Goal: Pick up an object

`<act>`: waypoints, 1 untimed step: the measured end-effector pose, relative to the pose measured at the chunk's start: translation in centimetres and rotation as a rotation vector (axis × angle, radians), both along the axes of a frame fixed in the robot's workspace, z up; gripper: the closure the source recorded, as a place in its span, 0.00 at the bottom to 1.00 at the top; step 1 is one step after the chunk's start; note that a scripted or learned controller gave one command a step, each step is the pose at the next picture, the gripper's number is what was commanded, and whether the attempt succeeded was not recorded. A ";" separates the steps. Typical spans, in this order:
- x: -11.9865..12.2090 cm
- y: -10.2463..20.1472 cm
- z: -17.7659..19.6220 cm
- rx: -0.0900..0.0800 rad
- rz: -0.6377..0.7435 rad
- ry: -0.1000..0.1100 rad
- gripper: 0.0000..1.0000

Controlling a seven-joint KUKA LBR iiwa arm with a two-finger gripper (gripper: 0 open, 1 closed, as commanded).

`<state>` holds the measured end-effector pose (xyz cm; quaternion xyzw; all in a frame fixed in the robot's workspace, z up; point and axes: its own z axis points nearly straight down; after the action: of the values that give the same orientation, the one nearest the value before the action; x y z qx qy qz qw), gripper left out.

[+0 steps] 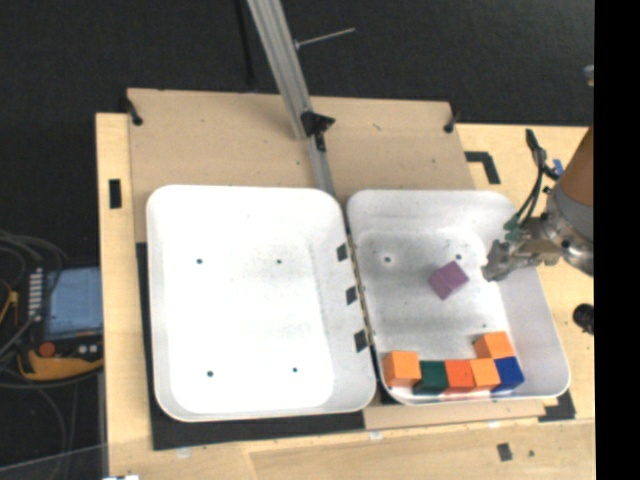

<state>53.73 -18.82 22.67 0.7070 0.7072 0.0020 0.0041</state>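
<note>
A purple block lies alone near the middle of the right bin. Along that bin's front edge sits a row of blocks: an orange one, a green one, a red-orange one, further orange ones and a blue one. My gripper hangs at the bin's right side, just right of the purple block and apart from it. Nothing shows between its tips.
The left bin lies beside the right one. A metal pole slants from the top down to the gap between the bins. A blue box and cables sit off the bench's left edge.
</note>
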 end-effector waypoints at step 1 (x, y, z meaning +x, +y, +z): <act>0.2 -0.1 4.2 0.001 0.004 0.002 1.00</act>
<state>53.88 -18.93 26.83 0.7056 0.7086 0.0017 0.0032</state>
